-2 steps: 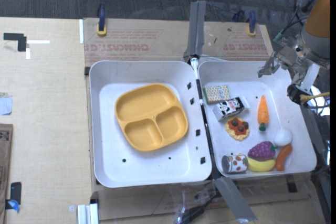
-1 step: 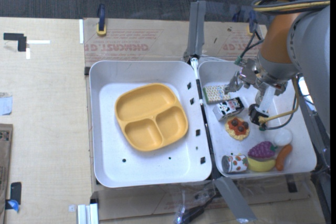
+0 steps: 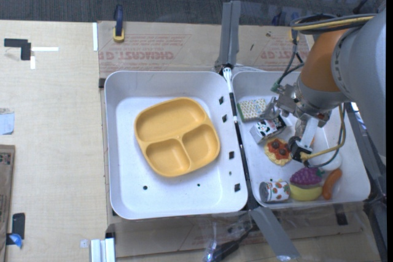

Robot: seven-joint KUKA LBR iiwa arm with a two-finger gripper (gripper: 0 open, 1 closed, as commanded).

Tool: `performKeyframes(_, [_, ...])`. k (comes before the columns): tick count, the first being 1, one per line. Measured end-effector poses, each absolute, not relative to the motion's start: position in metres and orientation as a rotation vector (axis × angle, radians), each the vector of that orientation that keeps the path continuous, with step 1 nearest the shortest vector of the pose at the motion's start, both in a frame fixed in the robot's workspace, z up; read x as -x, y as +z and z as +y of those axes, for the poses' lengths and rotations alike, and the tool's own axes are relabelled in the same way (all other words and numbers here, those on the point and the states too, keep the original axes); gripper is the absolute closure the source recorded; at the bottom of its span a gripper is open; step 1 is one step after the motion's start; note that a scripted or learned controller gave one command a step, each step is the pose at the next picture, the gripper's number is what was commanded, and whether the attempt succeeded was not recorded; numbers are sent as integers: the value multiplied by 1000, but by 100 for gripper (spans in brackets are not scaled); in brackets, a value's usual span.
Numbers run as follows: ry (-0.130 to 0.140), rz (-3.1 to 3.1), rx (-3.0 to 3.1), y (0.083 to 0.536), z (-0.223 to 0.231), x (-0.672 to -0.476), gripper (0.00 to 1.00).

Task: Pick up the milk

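While the arm [image 3: 344, 64] reaches into the right bin [image 3: 359, 190], its end effector [image 3: 277, 115] hovers just above the milk [image 3: 268, 127] (black-and-white carton); its grip state I cannot tell.

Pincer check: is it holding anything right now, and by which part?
Cannot be told. The pincer is low in the right white bin, right at the small black-and-white cow-patterned milk carton, but the wrist hides any contact.
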State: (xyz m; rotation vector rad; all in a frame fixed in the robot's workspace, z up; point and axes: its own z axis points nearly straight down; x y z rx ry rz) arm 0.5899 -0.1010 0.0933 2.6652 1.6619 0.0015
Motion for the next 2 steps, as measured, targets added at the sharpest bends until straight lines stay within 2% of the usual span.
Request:
performKeyframes(1, [1,1659,-2666,102,-102,-590,100])
performKeyframes(2, [-6,1511,-2756,190,-53,-575,100])
